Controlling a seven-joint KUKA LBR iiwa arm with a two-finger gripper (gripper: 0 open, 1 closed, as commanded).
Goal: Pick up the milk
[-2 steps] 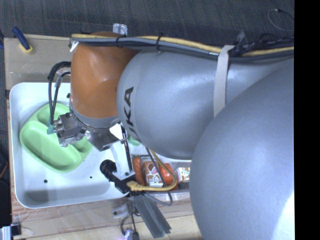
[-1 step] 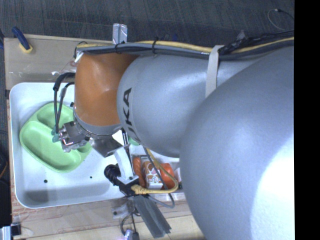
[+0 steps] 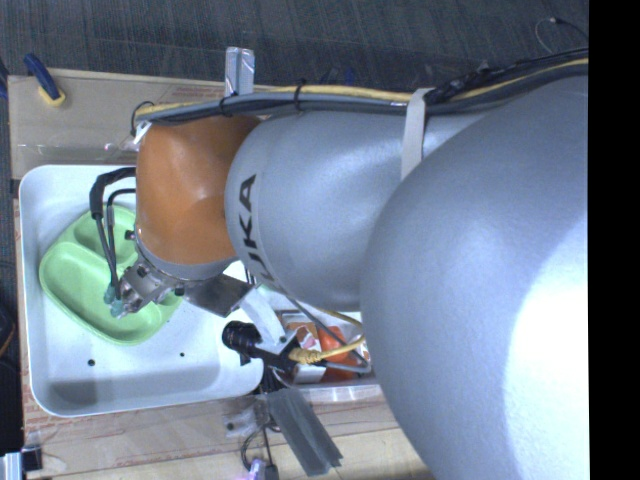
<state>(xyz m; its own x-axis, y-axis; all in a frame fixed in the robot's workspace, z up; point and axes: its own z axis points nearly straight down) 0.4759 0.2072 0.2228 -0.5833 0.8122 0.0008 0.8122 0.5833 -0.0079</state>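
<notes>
Gripper (image 3: 126,298) low over the green dish (image 3: 66,272) in the left bin (image 3: 60,393).

From above, my own arm (image 3: 330,208) covers most of the bench, its orange band (image 3: 180,198) hanging over the dish's right half. My gripper end sits at the dish's inner right side, dark under the wrist; whether it is spread or closed, I cannot tell, and I see nothing held there. A strip of the right bin (image 3: 345,394) peeks out below my arm, with orange and red things (image 3: 335,350) crowded in it. Which of those half-hidden things is the milk, I cannot tell; they lie well right of my gripper, past the bins' shared wall.
</notes>
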